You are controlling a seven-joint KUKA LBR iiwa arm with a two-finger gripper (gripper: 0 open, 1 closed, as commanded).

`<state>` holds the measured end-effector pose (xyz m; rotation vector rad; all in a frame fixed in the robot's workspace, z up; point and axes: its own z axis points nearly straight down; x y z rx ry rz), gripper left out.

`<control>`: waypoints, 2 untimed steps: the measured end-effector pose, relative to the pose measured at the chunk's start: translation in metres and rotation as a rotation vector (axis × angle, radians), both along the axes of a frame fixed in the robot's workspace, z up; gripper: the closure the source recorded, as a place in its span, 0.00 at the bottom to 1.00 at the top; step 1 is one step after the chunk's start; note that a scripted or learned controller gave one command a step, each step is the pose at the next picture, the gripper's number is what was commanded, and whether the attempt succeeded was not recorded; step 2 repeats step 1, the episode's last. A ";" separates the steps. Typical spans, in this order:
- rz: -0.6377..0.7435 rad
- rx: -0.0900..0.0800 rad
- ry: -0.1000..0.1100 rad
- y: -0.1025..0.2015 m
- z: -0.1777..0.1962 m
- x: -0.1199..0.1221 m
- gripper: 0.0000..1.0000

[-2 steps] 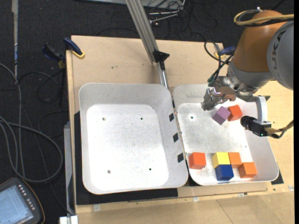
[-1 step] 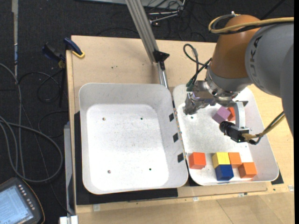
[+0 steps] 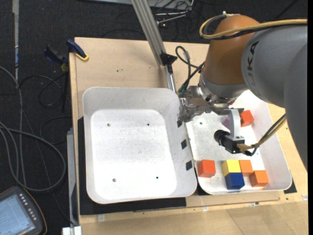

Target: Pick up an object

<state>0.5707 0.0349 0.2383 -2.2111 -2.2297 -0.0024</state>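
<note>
Several small cubes lie in the right bin (image 3: 204, 140). An orange cube (image 3: 206, 168) sits alone near the front left. A yellow cube (image 3: 231, 167), a blue cube (image 3: 234, 180) and two orange cubes (image 3: 246, 166) (image 3: 259, 178) cluster at the front. Another orange cube (image 3: 247, 117) lies farther back, partly hidden by the arm. My gripper (image 3: 187, 110) hangs low over the right bin's back left corner, close to the wall between the bins and apart from every cube. The arm's grey body and orange wrist cover the back of that bin.
The left bin (image 3: 129, 146) is bare white with a few dark specks. A white bracket with a black cylinder (image 3: 226, 139) and a yellow cable hang from the arm over the right bin's middle. A slanted metal rod (image 3: 149, 26) crosses the back of the bench.
</note>
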 end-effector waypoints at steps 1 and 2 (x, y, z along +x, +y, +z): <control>-0.001 -0.001 0.002 0.044 -0.007 -0.005 1.00; -0.001 -0.001 0.002 0.044 -0.007 -0.005 1.00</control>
